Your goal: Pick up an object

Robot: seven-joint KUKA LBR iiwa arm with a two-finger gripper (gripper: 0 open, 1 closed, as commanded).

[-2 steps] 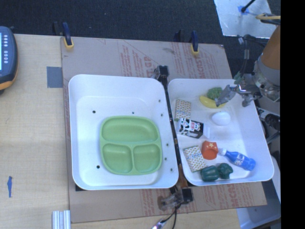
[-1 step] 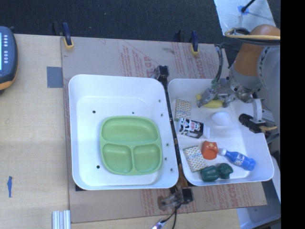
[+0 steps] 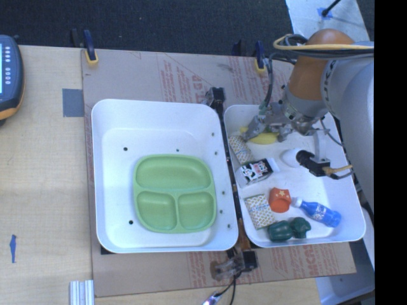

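In the right bin on the worktop, one yellow object lies under the claw, whose grip cannot be told, with one orange piece, one blue bottle, one dark green lump and one card nearby, while the left bin holds one green divided tray.
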